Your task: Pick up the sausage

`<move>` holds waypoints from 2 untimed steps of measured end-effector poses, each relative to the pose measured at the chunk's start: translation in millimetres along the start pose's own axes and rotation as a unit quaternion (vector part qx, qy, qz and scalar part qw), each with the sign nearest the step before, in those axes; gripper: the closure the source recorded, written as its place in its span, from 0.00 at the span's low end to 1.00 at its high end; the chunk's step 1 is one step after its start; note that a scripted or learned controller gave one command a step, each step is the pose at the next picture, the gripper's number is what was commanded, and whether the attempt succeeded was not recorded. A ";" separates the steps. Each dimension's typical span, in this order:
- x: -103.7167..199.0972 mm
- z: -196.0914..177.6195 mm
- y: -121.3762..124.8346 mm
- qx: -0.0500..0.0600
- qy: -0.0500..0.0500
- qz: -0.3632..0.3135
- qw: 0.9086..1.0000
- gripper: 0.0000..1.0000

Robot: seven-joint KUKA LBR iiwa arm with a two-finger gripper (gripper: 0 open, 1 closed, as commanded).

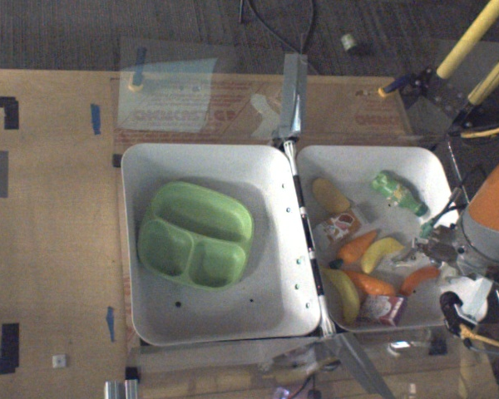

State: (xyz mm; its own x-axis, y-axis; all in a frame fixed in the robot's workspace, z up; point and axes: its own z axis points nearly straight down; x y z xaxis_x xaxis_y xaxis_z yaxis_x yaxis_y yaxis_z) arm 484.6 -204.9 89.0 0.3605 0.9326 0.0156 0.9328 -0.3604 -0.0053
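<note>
Brown cardboard covers the counter (58, 223), and two white bins sit side by side on it. In the left bin (150, 322) there is a green plate (196, 234) with three parts. The right bin (437, 166) holds a pile of toy food. Near its top are a yellow lump (331, 195) and a green bottle (397, 191). In the middle are a small packet (343, 223), an orange carrot (358, 246) and a yellow banana (381, 253). Lower down are another yellow piece (343, 293), a second carrot (373, 284) and a red packet (381, 308). I think the sausage (420, 278) is the short orange-red piece at the lower right of this bin, next to the second carrot. It lies flat on the bin floor. The grey arm (486, 223) comes in from the right side of the frame. The tip of the arm (428, 249) hangs just above the sausage, very near it. That part is blurry, so I cannot tell if it is clenched or let go, or if it touches the sausage at all. So the reaching part looks close to done. The grab and the lift do not look done, because the sausage is down in the bin with the other toys. The banana and the carrot are close by and could get in the way.
</note>
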 end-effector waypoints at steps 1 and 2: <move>39.1 3.0 -18.8 -0.006 -0.009 -0.005 1.000 0.00; 35.5 -3.9 -19.6 -0.004 -0.011 -0.002 1.000 1.00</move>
State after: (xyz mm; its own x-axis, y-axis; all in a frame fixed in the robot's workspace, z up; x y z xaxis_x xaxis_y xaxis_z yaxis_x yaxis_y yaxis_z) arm 479.2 -164.8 93.6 0.3563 0.9344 -0.0065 0.9344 -0.3563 0.0024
